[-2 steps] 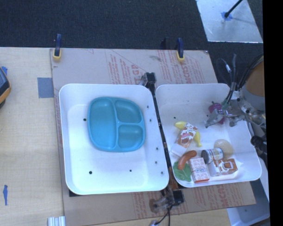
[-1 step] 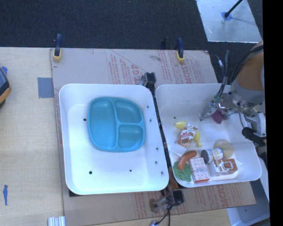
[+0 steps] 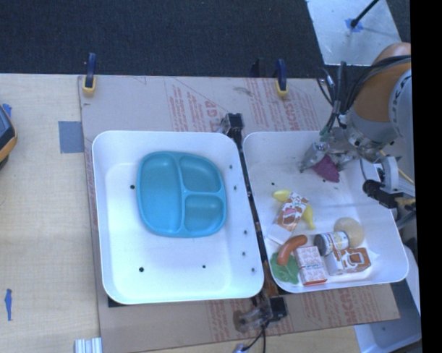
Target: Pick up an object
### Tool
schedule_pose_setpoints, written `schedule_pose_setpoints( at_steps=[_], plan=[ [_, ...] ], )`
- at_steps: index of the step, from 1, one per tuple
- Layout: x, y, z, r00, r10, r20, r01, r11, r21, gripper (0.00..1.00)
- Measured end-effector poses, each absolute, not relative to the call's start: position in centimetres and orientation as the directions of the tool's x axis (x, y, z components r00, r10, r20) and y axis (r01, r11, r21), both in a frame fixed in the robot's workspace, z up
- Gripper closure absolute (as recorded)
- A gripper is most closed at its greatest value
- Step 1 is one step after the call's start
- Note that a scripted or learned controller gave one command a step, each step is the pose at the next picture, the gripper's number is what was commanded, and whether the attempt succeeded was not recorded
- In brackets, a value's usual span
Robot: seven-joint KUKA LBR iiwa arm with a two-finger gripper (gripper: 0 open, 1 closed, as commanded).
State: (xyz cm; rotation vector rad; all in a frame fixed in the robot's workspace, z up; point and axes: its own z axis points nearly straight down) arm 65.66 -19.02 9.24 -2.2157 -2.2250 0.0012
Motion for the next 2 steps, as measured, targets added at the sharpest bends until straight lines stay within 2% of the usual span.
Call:
schedule_pose_setpoints(
  at_steps=[1,2],
  plan=[
    [65.7,-19.1,10.3,-0.007,1.0,-0.001,1.0,0.007,-0.003,1.0],
    [65.7,-13.6,16.8,-0.005,1.0,0.001,1.0,0.005,0.0,1.0]
  ],
)
